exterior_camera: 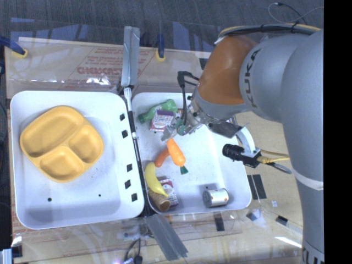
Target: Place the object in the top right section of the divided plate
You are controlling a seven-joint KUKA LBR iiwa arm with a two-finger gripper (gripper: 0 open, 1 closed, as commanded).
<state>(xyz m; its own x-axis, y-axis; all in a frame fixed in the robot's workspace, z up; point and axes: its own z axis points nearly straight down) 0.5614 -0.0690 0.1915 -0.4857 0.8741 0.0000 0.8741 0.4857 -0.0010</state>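
In the right bin [234, 147], nearest the camera, a silver can [215, 197] is lying at about 5 o'clock. At 7 o'clock a banana [154, 179] is resting against a small printed box [166, 193], touching it. Nearer the middle, a carrot [176, 152] is lying tilted, its green end pointing to 5 o'clock, and a smaller orange piece [161, 158] is touching it on the 9 o'clock side.

The gripper [181, 126] is hanging just above the carrot, at its 12 o'clock end. Its fingers are showing a narrow gap, and perhaps nothing is sitting between them; the view is poor there. A packet [162, 119] is lying just beside the gripper at 9 o'clock, with a green thing [155, 110] partly under it, toward 11 o'clock.

In the left bin [33, 208] the yellow plate [61, 142] is sitting toward 10 o'clock, well apart from the carrot, all three sections bare.
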